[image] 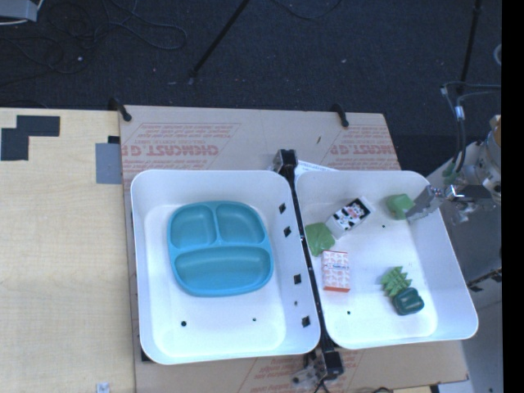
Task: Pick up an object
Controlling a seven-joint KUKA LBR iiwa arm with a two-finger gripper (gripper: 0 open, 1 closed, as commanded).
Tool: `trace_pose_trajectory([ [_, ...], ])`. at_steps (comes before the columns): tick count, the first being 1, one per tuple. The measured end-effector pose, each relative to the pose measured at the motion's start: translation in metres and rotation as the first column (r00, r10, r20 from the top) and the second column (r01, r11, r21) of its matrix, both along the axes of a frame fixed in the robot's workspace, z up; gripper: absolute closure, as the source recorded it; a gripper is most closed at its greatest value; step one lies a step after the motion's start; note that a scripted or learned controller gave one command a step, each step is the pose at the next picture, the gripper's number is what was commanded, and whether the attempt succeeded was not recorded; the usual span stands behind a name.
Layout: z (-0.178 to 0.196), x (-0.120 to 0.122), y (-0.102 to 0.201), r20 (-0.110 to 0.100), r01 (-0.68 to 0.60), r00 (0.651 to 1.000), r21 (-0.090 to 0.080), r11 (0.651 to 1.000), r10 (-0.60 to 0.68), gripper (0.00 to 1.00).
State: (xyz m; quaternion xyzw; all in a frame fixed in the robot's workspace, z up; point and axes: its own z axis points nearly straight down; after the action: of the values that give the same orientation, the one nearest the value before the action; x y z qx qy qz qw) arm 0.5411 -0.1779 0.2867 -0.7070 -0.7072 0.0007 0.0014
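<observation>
Pickup not yet begun: gripper (432, 201) at right bin's (458, 297) far right rim, open or closed impossible to tell, nothing seen in it. Nearest, just beside it, green block (399, 205); elsewhere cow-print box (349, 214), orange carton (336, 270), green scrap (318, 237), leafy toy (401, 290). Left bin (147, 301) with blue plate (219, 246); no obstruction apparent.

A robotics lab. Two white bins (147, 219) sit on a cardboard-covered worktop (205, 137). Loose cables (123, 23) trail over dark carpet (327, 47) behind.
</observation>
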Motion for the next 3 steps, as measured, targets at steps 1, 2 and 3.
trace_pose_trajectory([
  [1,0.261,0.017,0.087,0.02,-0.006,1.0,-0.003,1.0,0.007,0.0],
  [2,0.26,0.017,0.085,-0.002,-0.006,1.0,-0.002,1.0,0.006,1.0],
  [3,0.184,-0.002,0.122,-0.008,-0.003,1.0,0.001,1.0,0.003,1.0],
])
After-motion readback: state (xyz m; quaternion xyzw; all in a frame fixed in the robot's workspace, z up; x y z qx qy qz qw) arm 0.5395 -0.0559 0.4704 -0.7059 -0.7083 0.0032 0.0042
